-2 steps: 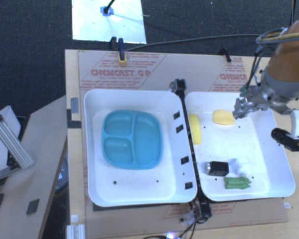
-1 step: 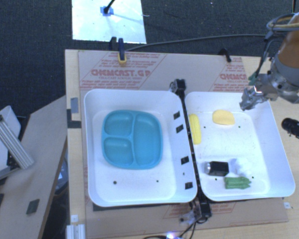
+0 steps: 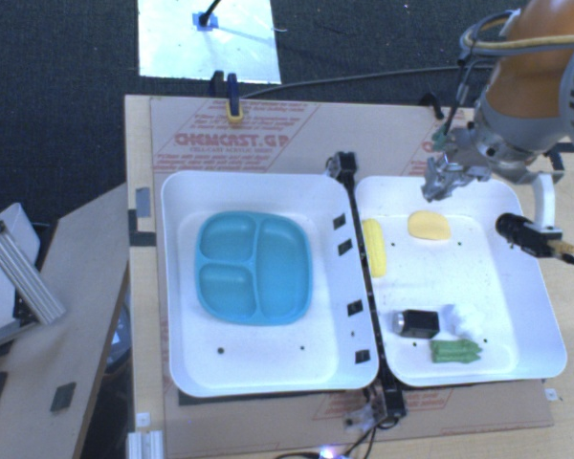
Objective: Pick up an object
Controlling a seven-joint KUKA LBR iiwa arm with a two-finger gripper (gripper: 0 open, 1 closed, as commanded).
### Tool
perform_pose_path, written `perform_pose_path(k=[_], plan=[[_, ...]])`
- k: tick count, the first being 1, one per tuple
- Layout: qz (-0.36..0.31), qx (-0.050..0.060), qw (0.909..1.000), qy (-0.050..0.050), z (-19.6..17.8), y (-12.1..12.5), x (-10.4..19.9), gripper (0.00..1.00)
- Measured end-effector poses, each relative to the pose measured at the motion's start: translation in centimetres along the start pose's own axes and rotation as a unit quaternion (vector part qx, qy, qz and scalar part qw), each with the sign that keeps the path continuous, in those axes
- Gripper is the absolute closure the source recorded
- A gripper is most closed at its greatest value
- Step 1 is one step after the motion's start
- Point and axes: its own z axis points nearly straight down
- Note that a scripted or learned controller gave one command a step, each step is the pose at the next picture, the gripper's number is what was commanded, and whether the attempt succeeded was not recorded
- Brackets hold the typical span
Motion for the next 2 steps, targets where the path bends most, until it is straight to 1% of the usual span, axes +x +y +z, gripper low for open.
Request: perform_pose_path(k=[1,2], plan=[[0.000,0.000,1.0000,0.000,0.5,1.9,5.7,1.00],[0.000,0.001,1.0000,0.000,2.4,3.4,11.3,1.00]])
